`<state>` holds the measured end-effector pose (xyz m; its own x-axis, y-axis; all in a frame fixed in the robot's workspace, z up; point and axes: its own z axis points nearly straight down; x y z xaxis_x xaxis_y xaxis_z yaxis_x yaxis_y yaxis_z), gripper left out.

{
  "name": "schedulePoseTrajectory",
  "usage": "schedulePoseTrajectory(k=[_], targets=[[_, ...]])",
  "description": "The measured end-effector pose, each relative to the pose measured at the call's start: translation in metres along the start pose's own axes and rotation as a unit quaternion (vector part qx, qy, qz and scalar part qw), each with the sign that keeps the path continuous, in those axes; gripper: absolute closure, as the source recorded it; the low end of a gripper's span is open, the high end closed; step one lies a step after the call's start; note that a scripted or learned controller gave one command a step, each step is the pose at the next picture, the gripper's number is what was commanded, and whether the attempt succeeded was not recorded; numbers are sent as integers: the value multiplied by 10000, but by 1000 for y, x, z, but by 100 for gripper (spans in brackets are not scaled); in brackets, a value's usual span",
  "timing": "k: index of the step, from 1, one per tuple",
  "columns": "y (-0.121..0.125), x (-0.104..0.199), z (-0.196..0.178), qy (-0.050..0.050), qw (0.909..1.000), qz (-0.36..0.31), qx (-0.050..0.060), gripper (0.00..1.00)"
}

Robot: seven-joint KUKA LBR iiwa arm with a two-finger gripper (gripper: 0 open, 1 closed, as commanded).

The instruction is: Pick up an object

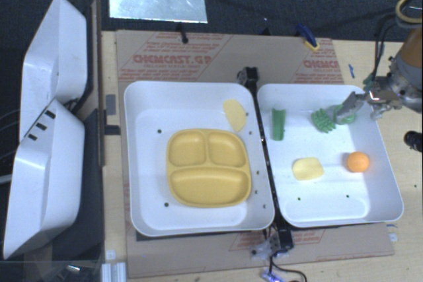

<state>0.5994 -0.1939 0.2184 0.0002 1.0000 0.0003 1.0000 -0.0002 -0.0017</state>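
1. At far right of the worktop (198, 49), the arm reached in w/ the gripper (348, 110) low over the right bin's (377, 208) upper area, at the green toy (324, 119).
2. Fingers: the tip overlapped the toy's right edge, but whether they were parted or clamped on it could not be told; too small and blurred at that spot.
3. Green toy sat in the right bin, upper middle, touching or just under the gripper tip. Likely the pick target, since the gripper was angled straight onto it.
4. Other right-bin items lay apart, so each was reachable alone: green block (278, 123) upright-ish near the left wall, pale yellow piece (307, 168) mid-bin, orange ball (357, 162) near the right wall.
5. Left bin (142, 142) carried a yellow divided plate (209, 167) flat at centre and a pale yellow slice (235, 114) near the upper right corner, well apart from the arm.
6. Judgement: grasp stage, lift not yet made; toy rested on the bin floor.
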Motion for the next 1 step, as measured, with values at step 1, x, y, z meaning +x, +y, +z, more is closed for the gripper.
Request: schedulePoseTrajectory(k=[1], targets=[[-5, 6, 45, 1, 10000, -3, 1, 0]])
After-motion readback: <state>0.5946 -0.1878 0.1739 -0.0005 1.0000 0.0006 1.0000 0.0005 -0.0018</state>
